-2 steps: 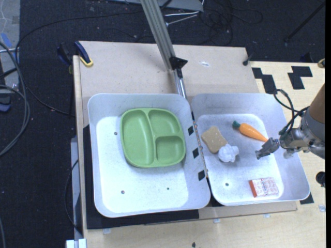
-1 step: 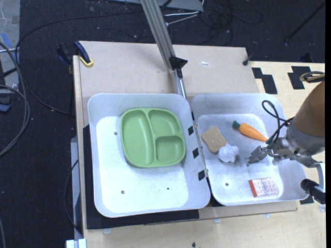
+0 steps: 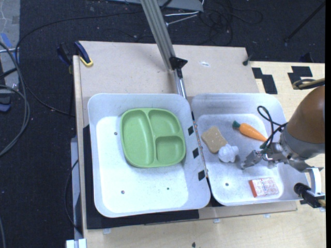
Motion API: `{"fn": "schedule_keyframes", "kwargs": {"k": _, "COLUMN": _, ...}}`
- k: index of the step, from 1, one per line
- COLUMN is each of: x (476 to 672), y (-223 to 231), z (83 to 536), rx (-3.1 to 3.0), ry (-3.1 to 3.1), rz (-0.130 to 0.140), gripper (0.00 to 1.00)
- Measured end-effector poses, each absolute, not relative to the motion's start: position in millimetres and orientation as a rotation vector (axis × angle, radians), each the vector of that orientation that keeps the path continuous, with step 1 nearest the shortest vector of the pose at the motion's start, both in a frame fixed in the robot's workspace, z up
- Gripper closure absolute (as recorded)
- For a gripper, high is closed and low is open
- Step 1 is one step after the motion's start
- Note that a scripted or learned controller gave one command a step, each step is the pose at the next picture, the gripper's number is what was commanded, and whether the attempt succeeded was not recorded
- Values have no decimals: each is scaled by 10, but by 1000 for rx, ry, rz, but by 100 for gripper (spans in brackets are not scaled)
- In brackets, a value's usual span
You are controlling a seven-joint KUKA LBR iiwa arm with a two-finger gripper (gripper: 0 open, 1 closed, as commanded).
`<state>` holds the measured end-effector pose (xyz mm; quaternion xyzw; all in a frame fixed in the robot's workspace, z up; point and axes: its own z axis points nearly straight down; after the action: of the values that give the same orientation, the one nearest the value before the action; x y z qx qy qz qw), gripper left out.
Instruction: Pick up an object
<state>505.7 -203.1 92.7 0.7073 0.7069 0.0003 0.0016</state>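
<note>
The left bin (image 3: 103, 190) holds a green tray (image 3: 153, 137). In the right bin (image 3: 227, 190), toast (image 3: 213, 139), carrot (image 3: 252, 132) and a white lump (image 3: 228, 153) lie far-left of the gripper (image 3: 251, 160); a packet (image 3: 265, 187) lies near. Crowding risks a glancing miss. Jaws look slightly apart, gripping nothing.

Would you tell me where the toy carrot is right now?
The carrot lies in the right bin, near its far side, right of the tan sponge.

The arm (image 3: 310, 125) reaches in from the right, wrist angled down-left.
</note>
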Motion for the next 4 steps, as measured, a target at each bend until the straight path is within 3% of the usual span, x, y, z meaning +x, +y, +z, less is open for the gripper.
{"fn": "schedule_keyframes", "kwargs": {"k": 1, "x": 5069, "y": -2039, "z": 1049, "rx": 2217, "ry": 2216, "rz": 3, "gripper": 100}}
{"fn": "schedule_keyframes", "kwargs": {"k": 4, "x": 5175, "y": -1900, "z": 2686, "rx": 2212, "ry": 2220, "rz": 4, "gripper": 100}}
